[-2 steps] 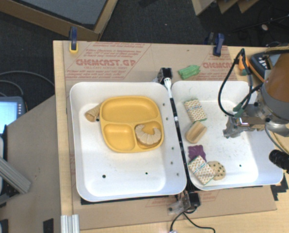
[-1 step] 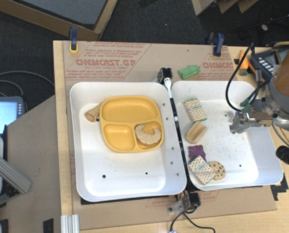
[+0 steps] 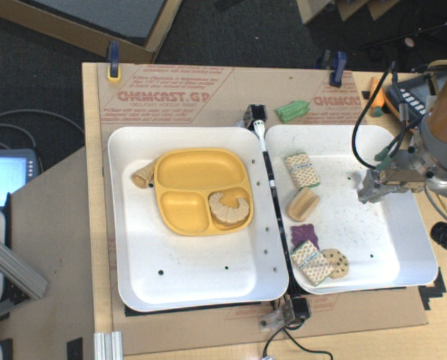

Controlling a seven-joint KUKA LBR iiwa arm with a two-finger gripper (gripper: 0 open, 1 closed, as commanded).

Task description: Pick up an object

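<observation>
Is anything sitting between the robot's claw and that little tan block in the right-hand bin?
Nothing visible does. The gripper is over the right bin, and bare white floor lies between it and the tan block. The patterned packet lies just behind the block, off that line.

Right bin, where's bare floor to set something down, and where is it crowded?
In the right bin, bare floor runs below the gripper, from the cookie across to the bin's right wall. A smaller patch lies between the patterned packet and the gripper. The left edge is crowded: packet, tan block, purple piece, cookie.
</observation>
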